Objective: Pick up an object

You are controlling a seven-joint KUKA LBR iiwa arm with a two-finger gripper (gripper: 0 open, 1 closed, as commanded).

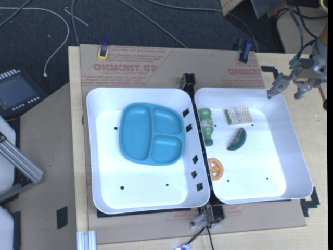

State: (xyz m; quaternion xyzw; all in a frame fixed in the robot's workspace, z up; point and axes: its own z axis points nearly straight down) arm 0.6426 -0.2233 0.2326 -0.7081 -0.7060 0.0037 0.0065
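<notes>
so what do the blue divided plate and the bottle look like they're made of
The blue divided plate looks like moulded plastic: one even colour, soft sheen, rounded compartment ridges. The green bottle also seems plastic, glossy with a paler label band, though it is too small to be sure.

The arm reaches in from the right edge of the camera view, high in the picture; only its end section shows, a pale grey metal cluster with cabling running off behind it; the tool (289,88) hangs at the upper right, its two fingers (274,87) pointing down and to the left; the fingers stand spread apart with a clear gap between them; one finger lies further left, the other (303,90) sits closer to the wrist side; nothing is between the fingers; the wrist is tilted, not straight down.
</notes>
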